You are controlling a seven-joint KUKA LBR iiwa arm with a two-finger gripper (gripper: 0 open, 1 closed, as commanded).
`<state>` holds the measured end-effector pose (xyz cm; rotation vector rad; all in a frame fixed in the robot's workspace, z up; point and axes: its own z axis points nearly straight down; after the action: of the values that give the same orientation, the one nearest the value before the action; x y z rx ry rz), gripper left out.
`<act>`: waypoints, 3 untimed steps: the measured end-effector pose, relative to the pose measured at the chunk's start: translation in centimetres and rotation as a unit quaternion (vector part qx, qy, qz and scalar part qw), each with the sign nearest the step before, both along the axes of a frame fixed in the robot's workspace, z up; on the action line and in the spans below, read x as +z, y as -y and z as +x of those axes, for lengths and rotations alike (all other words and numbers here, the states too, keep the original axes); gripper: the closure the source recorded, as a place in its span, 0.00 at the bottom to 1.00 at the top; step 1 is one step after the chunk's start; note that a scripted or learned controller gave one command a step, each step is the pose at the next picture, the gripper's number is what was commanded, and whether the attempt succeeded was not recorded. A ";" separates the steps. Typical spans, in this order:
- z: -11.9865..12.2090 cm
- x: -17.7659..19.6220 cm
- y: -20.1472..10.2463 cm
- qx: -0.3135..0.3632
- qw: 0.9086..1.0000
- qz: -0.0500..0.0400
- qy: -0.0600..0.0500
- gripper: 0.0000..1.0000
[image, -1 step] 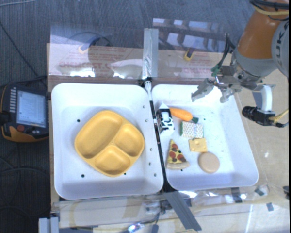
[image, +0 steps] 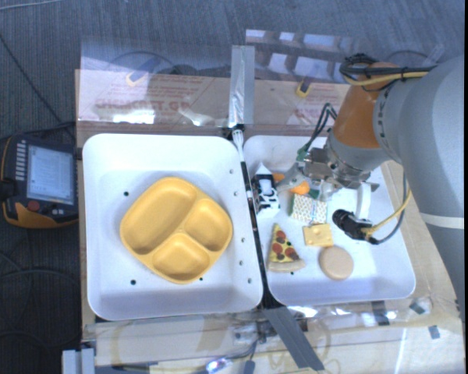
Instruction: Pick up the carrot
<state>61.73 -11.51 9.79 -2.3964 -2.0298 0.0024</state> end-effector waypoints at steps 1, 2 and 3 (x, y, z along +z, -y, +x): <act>-0.1 0.8 -0.1 0.000 1.000 0.001 -0.002 1.00; 1.0 12.3 -1.1 0.052 0.999 0.000 0.001 1.00; 1.0 12.3 -1.1 0.052 0.999 0.000 0.000 0.00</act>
<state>62.74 -10.38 22.06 -2.2879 -2.1528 0.0030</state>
